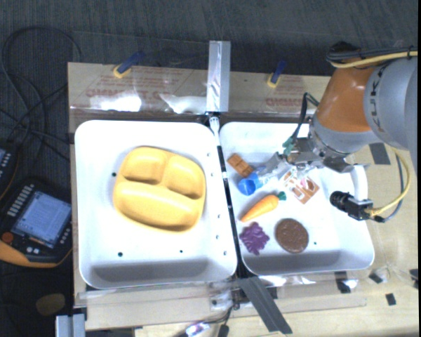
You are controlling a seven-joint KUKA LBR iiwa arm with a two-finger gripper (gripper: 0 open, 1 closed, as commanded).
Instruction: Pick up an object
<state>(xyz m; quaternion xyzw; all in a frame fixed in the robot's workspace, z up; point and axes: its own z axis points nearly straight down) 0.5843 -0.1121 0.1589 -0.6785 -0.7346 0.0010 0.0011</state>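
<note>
The right bin [351,251] holds several small toys. My gripper [292,166] hangs low over the bin's middle, just above a small orange-and-white patterned piece [303,188]. Left of it lie a blue cup-shaped piece [248,184] and a small orange block [239,165]. An orange carrot [261,206] lies slantwise below the gripper. Nearer the front sit a purple bunch [254,237] and a round brown disc [292,235]. Nothing is seen lifted off the bin floor.
A big yellow bread-shaped object [159,187] fills the middle of the left bin [98,258]. A raised divider [226,195] separates the bins. The arm's orange band [344,104] and a black cable fitting [349,203] hang over the right bin's right side.
</note>
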